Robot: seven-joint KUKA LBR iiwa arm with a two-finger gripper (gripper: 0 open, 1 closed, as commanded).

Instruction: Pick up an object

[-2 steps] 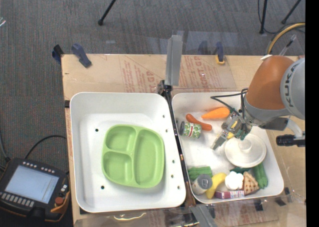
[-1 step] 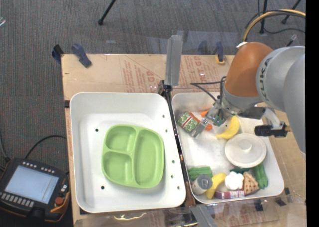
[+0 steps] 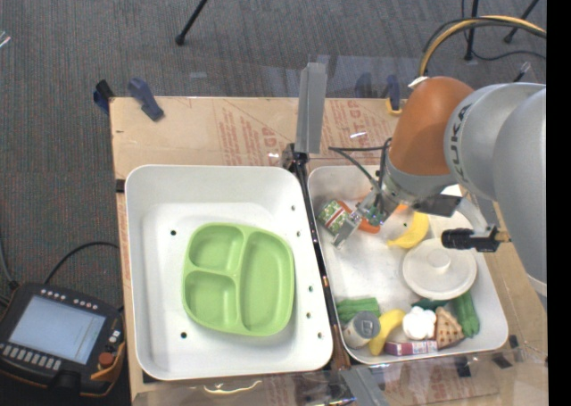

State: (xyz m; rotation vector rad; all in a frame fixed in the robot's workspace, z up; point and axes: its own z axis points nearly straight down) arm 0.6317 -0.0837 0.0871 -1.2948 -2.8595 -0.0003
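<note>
Although the wrist and its orange band hide much of the tool, the gripper (image 3: 355, 224) can be seen low in the right bin (image 3: 496, 306), near its upper left corner, with the fingers angled down toward the bin's left wall. How far the jaws stand apart I cannot tell, and nothing shows clearly between them. Just beyond the jaws, on their left side and seemingly touching the fingertips, lies a small green and red carton (image 3: 334, 214), the likeliest target. A small orange piece (image 3: 369, 227) sits close behind the jaws, and a banana (image 3: 410, 232) lies a little further behind, toward the arm. Well away, toward the bin's near edge, are a white lidded bowl (image 3: 437, 272) and a cluster of toy foods. The left bin (image 3: 143, 217) holds a green divided tray (image 3: 239, 278). I judge this the reach-and-grasp step; next, the fingers must straddle the carton, close firmly, then lift straight.
</note>
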